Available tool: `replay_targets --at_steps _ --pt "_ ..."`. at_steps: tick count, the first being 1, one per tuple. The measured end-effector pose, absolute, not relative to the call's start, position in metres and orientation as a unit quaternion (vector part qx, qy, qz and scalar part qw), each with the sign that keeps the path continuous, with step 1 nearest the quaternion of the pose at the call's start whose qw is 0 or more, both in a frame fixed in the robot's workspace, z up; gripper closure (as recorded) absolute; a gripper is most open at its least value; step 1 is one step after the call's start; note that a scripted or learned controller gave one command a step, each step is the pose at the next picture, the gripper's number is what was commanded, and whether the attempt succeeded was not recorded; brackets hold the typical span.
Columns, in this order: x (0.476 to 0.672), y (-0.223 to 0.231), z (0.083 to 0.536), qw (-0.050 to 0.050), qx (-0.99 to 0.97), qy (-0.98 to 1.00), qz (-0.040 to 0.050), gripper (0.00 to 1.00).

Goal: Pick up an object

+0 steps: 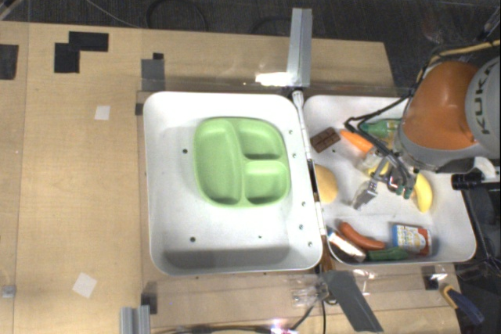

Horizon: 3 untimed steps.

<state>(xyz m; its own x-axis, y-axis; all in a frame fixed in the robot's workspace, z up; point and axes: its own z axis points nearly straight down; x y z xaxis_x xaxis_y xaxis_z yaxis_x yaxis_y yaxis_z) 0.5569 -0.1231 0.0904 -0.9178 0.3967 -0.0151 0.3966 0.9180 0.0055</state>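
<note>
The arm reaches in from the right, and the gripper [374, 190] hangs low over the middle of the right bin [463, 246], its metal tip slanting down toward bare white floor. Whether it is released or clenched, I cannot tell; the wiring and the slant hide that. Nothing can be seen held in it.

What's on offer? Just left of the tip lies a round yellowish piece [326, 184], smooth and probably light, hard against the bin's left wall, so awkward to get around. Just right of the tip, a banana [423, 192], curved, likely plastic and slippery; best taken across its narrow middle. Near the front edge, a sausage [362, 236], long and rounded, looks the easiest, again pinched across its width. Beside it a small bottle [410, 237] lies flat, stiff, and liable to roll. Up near the back, a brown block [324, 140] and an orange carrot-like piece [357, 141], both small and light by the look.

In the left bin [168, 168] sits a green divided tray [239, 160], matte, soft-cornered and broad; too wide for a pinch except at its rim.
</note>
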Motion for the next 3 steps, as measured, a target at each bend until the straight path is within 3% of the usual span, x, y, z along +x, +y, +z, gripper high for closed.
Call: replay_targets --at_steps 1,2,3 --pt "0.641 -0.15 0.089 -0.005 0.282 0.96 0.0004 0.0" --pt "0.565 -0.139 0.09 0.006 0.329 0.944 0.0009 0.0" --pt "0.57 -0.139 0.104 0.015 0.326 0.945 0.0015 1.0"
